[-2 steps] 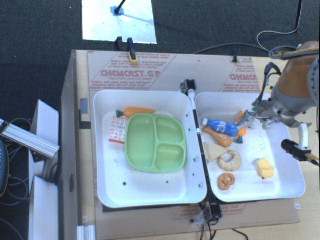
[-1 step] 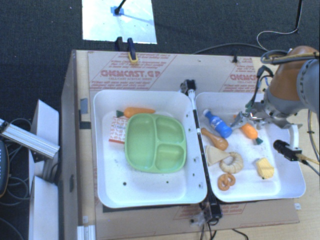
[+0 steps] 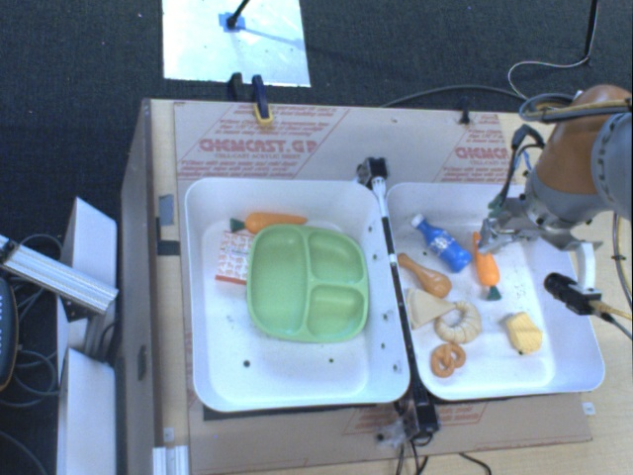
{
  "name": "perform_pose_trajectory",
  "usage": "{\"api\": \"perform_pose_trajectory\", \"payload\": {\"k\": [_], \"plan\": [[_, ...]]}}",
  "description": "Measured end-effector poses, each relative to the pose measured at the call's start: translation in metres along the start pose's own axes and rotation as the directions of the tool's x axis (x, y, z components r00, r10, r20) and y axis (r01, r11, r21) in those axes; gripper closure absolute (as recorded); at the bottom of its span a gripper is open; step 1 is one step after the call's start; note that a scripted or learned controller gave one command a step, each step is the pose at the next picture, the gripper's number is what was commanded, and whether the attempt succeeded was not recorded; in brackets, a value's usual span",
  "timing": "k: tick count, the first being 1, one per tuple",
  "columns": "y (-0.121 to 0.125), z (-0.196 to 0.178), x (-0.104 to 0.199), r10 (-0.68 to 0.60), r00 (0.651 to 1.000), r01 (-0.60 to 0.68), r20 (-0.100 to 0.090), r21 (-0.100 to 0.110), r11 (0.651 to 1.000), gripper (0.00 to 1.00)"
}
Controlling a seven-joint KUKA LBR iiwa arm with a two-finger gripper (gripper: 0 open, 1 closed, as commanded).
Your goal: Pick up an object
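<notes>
- The arm comes in over the right bin's far right corner, its gripper low over the far half of that bin.
- I cannot tell how the tool's tips are set; they are too small and dark against the white.
- An orange toy carrot lies right under the gripper, touching or nearly so.
- Just left of it, a blue bottle lies slanted, with bare floor between it and the divider.
- Nearer the front crowd a drumstick-like piece, a pale wedge, a ring-shaped pastry, a pretzel and a yellow piece.
- The left bin holds a green divided plate, a second carrot along the far wall and a printed card beside the plate; its front strip is bare.
</notes>
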State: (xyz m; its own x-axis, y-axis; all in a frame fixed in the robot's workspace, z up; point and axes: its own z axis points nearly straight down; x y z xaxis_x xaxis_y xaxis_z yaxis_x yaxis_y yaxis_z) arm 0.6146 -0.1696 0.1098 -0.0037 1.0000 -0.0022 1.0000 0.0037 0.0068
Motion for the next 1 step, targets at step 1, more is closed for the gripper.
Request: {"api": "perform_pose_trajectory", "payload": {"k": [1], "plan": [[-0.0002, 0.0003, 0.0001, 0.000, 1.000, 0.000, 0.000, 0.001, 1.000, 0.00]]}}
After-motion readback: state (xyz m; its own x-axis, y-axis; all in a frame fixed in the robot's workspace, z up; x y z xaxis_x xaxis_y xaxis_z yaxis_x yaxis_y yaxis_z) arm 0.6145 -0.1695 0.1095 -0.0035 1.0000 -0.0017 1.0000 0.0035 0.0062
